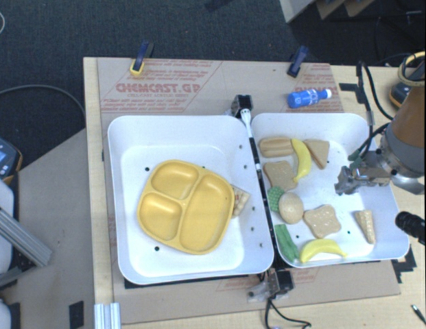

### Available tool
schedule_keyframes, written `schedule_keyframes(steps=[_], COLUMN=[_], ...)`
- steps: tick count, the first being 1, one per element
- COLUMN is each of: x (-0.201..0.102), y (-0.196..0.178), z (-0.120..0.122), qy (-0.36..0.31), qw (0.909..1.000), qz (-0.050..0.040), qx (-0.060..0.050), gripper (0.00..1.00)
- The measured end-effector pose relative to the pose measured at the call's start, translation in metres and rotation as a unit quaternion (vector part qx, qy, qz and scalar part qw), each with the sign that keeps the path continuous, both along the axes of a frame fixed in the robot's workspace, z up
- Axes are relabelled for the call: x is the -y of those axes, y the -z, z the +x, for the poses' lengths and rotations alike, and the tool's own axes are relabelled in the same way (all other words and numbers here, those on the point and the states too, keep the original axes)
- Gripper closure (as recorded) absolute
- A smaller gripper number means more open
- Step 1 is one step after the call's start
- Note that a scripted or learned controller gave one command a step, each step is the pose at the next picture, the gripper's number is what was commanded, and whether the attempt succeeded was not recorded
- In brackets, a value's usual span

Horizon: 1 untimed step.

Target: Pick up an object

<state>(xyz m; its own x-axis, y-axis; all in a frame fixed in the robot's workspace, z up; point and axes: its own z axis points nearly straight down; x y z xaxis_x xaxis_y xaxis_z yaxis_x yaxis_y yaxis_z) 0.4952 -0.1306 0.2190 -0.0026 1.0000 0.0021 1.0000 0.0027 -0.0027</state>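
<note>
From the camera view, the gripper (350, 181) is hovering over the right bin (381, 251) with nothing visibly between its fingers, their spread impossible to tell, while the cone (365, 225) is lying just below it, tip pointing toward the near rim.

A blue bottle (309, 98) lies on the brown board (164, 84) behind the bins; two clamps, yellow-tipped (140, 59) and blue (298, 62), grip the board's far edge.
</note>
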Motion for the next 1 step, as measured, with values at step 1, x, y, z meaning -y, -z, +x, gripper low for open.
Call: schedule_keyframes(steps=[1], x=[-0.0493], y=[-0.0116], z=[-0.0048], qy=[0.0], qw=[1.0], qz=[0.0002], qx=[0.0], gripper=[1.0])
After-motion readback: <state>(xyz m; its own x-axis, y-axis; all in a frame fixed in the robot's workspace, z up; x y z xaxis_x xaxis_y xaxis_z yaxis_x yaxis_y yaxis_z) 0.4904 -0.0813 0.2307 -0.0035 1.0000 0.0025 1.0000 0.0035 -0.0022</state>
